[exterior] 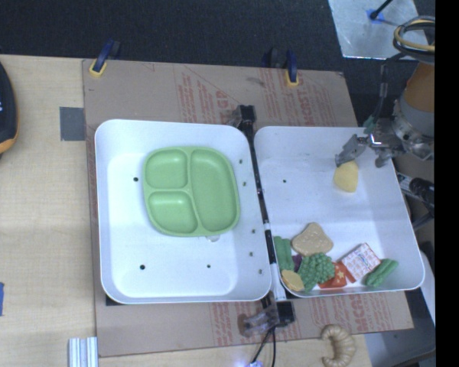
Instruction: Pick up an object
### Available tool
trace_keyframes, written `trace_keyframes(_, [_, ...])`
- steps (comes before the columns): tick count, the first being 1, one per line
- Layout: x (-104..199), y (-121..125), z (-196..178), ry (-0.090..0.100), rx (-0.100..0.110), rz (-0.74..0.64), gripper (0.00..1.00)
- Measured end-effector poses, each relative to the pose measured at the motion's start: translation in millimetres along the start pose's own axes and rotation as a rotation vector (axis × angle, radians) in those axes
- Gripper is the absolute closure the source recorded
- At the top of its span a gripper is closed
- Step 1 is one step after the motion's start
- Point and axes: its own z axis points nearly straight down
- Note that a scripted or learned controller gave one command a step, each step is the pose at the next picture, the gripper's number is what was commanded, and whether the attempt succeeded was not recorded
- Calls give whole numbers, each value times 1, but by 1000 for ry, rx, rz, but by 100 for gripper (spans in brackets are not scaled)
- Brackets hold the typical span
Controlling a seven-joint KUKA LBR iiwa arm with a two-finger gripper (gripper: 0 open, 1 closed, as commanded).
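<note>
The gripper [365, 150] is over the far right part of the right bin [306, 147], coming in from the right edge of the view. Its two fingers look spread a little, one toward the left and one toward the right, and nothing is between them. Just below the left finger, a pale yellow piece [346, 177] lies on the bin floor. I cannot tell if the finger touches it or is only above it.

This piece seems the best target, because it lies alone with bare floor around it. To do the step well, the gripper should first be centred over the piece, so that one finger comes down on each side, not on top of it. Now it looks set a little to the right of the piece and farther back. Then it should go low enough to catch the piece near its middle, close, and lift straight up. The piece looks rounded and smooth, so a grip too high could let it slip out.

The other objects are crowded at the near side of the same bin: a tan cookie [312, 239], a green broccoli [316, 269], a red-white packet [360, 261] and a green pod [381, 272]. They touch each other, so they are harder to pick. The left bin [118, 205] holds a green tray [191, 190].
</note>
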Motion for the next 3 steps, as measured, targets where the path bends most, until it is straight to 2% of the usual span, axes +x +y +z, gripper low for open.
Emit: trace_keyframes(3, [2, 5, 27, 2, 8, -3, 0])
